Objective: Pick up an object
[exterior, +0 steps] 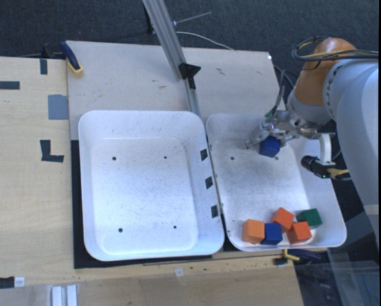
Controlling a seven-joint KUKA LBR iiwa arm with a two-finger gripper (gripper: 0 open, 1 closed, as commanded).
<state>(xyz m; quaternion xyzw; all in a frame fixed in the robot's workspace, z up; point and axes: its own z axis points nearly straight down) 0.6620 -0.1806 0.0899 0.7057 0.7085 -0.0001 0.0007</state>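
- Here, two white bins (146, 123) sit side by side on a pale bench (114, 75).
- Gripper (271, 140) over the right bin, clenched on a blue cube (269, 148).

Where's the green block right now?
The green block sits in the right bin's near-right corner, beside the orange blocks.

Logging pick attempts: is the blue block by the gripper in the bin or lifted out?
Lifted, it seems: the blue block sits right under the gripper, above the right bin floor, away from the other blocks.
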